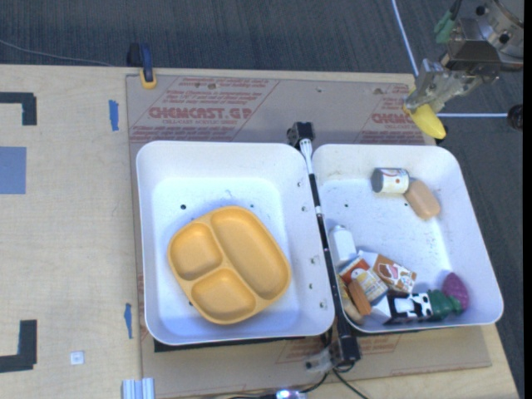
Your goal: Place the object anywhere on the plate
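The yellow banana-shaped object [428,121] hung at the upper right, above the far edge of the right bin [478,248], over the brown cardboard sheet [199,106] rather than over either bin; its upper end sat between the fingers of the gripper [426,100], which were clamped on it, close together, with the rest of the piece sticking out below and to the right; the arm's wrist [490,15] came in from the top right corner.

The yellow plate [229,264], with three compartments, lay in the left bin [158,223], well apart from the held object; nothing lay on it.

In the right bin a small can [389,180] lay on its side touching a tan oblong piece [422,199]; a white bottle [341,243] lay near the divide; a cluster of small packages [378,281] sat toward the near edge, their print too small to read; beside them were a black-and-white toy [411,306], a green piece [440,304] and a purple piece [455,288].

The cardboard sheet bore red print reading "CHEMCAST GP", partly repeated at the right; blue tape marks [113,115] sat on the wooden bench [66,248].
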Motion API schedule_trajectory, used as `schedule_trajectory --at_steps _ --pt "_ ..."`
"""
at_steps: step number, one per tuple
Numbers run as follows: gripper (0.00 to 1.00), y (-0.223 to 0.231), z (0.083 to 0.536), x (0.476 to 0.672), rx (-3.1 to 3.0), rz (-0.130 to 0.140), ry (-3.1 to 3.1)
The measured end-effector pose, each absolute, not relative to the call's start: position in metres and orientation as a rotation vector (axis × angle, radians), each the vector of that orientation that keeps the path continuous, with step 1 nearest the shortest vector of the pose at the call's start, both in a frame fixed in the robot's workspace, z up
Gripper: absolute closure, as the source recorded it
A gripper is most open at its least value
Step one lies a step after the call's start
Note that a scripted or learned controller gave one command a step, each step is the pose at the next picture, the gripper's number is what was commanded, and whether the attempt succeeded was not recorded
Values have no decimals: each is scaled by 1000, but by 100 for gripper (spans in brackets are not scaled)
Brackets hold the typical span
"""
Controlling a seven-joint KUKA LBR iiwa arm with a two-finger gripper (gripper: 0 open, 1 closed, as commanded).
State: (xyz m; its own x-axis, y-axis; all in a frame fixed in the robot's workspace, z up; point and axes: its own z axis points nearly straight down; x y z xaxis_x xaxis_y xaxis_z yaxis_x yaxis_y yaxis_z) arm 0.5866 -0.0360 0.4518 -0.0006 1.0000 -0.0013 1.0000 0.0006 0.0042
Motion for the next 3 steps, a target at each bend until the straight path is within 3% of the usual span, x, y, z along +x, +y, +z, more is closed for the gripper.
schedule_trajectory --at_steps 2,3 --pt "100 -24 447 577 2222 -3 2223" --pt "100 -22 471 568 2218 3 2220"
